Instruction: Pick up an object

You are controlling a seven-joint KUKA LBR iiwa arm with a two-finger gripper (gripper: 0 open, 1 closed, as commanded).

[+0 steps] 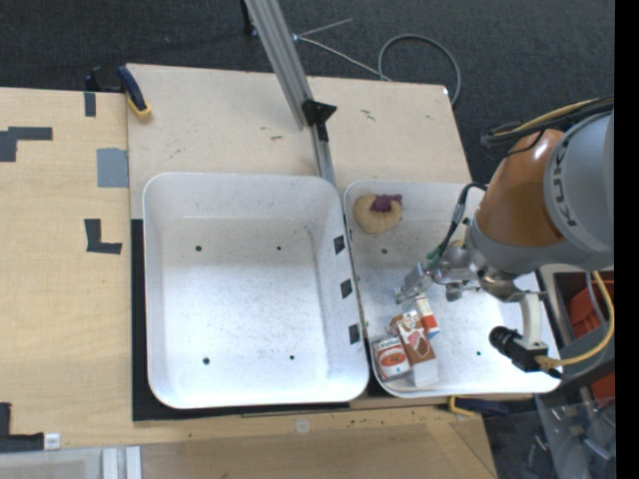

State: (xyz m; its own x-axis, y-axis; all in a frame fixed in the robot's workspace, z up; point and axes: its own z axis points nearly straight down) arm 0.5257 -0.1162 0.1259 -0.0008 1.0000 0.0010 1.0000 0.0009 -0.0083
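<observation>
1. A small red-and-white carton with printed sides (417,333) lay in the right-hand shallow white plastic bin (469,367), near that bin's front edge; it was flat-faced and box-shaped.
2. Just beside it, on its left, lay a smaller red-and-white packet (391,357), and the two looked to be touching.
3. A round tan lump with a dark purple top (379,212), soft and bun-like in shape, sat well apart from them at the bin's far end.
4. The metal two-finger gripper (417,285) hung just above the carton; whether its fingers were wide or narrow could not be told.
5. The grey arm with a glossy orange band (529,208) covered much of the bin's right side.
6. The left white bin (160,297) showed a speckled, smooth floor.
</observation>
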